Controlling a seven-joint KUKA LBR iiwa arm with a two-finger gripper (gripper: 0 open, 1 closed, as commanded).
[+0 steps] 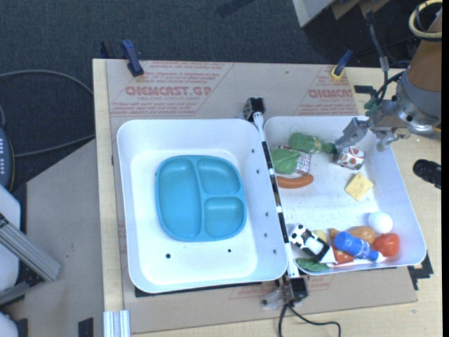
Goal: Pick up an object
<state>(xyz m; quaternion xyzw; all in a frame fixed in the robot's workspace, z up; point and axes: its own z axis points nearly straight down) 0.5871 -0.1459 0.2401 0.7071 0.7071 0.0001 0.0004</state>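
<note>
The gripper [353,143] hung low over the right bin [403,188], its 2 fingers spread apart just above a small red-and-white box [351,159], nothing between them. To grip well, it likely needed to drop straight down, straddle the box, and close before lifting, keeping clear of the green toy [303,142] nearby.

The arm [421,83] is cut off by the frame edge at three o'clock. In the right bin [403,181], toys heaped at five o'clock overlap, a green piece [312,264] mostly buried beneath them.
</note>
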